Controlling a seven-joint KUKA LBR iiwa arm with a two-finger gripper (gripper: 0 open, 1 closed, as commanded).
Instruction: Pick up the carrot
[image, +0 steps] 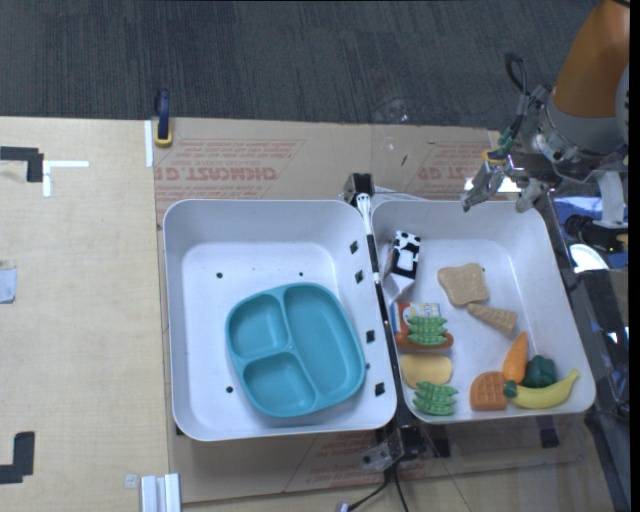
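One tapered orange carrot

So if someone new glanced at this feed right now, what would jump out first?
Probably the teal divided plate, alone in the left bin. Next, the toy food crowded into the right bin's near end, with the orange carrot beside the banana. The gripper hovers over that bin's far rim.

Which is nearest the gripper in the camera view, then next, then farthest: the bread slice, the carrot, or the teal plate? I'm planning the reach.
From the gripper, at the right bin's far edge:
1. Bread slice, upper middle of the right bin.
2. Carrot, lower right of that bin, beside the banana.
3. Teal plate, in the left bin.
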